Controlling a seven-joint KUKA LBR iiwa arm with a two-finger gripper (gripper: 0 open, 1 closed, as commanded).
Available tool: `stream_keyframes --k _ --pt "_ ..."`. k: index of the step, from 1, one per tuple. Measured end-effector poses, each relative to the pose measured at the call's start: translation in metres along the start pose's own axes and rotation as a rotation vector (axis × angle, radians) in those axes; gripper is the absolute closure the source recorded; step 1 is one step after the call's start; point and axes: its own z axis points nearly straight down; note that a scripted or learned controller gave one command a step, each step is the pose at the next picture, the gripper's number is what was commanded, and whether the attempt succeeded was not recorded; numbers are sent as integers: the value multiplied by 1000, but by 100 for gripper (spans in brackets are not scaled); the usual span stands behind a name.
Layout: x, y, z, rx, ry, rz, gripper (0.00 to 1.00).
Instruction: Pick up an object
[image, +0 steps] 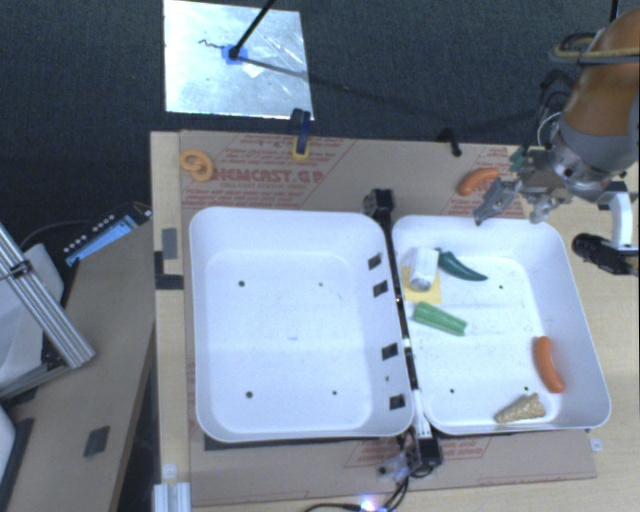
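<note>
The right bin holds several small objects. A white cylinder lies on a yellow piece near the bin's left wall, with a dark green pepper beside it. A light green stick lies just below them. An orange sausage and a tan crumbly piece sit near the bin's front right. My gripper hangs above the right bin's far rim, open, with nothing between its fingers.
The left bin stands beside the right one, black clips along their shared wall. An orange object lies on the cardboard behind the right bin, close to my gripper. A small ring lies at the far left corner.
</note>
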Motion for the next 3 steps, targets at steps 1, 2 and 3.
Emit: stream_keyframes --k 1,2,3 --pt "-24 14 133 9 1 3 0" --pt "41 20 137 -3 1 -6 0" --pt "92 21 62 -7 2 -7 0"
